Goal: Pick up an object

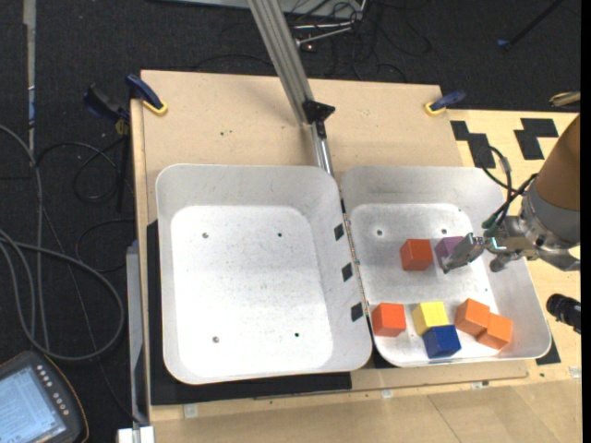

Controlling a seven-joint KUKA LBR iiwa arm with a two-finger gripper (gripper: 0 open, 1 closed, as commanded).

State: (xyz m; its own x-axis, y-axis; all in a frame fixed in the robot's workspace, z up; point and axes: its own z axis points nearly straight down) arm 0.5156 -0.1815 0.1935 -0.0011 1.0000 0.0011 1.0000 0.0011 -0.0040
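Gripper (459, 253): finger state unclear | purple block (450, 245) touching it | orange block (416, 254) just left

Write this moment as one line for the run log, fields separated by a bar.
phase: reaching | gripper: in right bin, at purple block | grasp: not confirmed | other blocks: four orange, one yellow, one blue | left bin: untouched

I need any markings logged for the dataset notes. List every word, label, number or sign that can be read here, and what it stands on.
No text can be read in this view.
Screen of the handheld device at the lower left: lit, with lines on it, too small and blurred to read.
Black square pattern on the bench at the upper right: a marker pattern, no letters or numbers.
Blocks in the right bin: plain coloured faces, no labels.
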